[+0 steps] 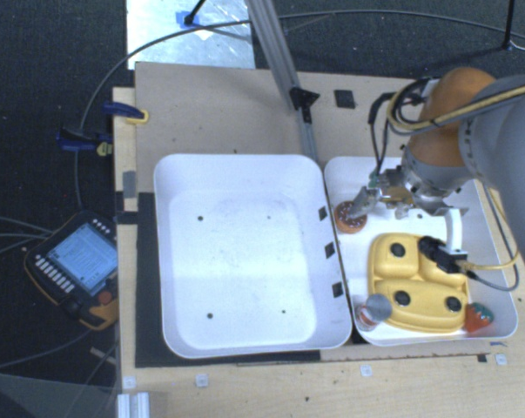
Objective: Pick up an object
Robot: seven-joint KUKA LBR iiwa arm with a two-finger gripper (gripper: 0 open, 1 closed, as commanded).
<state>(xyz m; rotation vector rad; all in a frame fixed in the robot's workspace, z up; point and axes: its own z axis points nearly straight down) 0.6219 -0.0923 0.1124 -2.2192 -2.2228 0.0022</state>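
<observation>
Nearest me in the right bin [504, 325], the yellow toy [416, 287], grey ball [377, 306] and strawberry [480, 317] all lie unlifted. Farther back the jaws [363, 200] hang over a small brown ring [350, 217]; I can't tell whether they're spread, so the pick looks yet to be made.

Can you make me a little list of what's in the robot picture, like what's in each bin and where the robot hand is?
left bin: white, bare floor showing
right bin: white, holds the toys
big toy: yellow block with dark holes
small toys: round brown piece near the bin's left wall; grey piece at the yellow block's front left; red piece in the front right corner
gripper: over the right bin, beside the round brown piece
holding anything: cannot tell
</observation>
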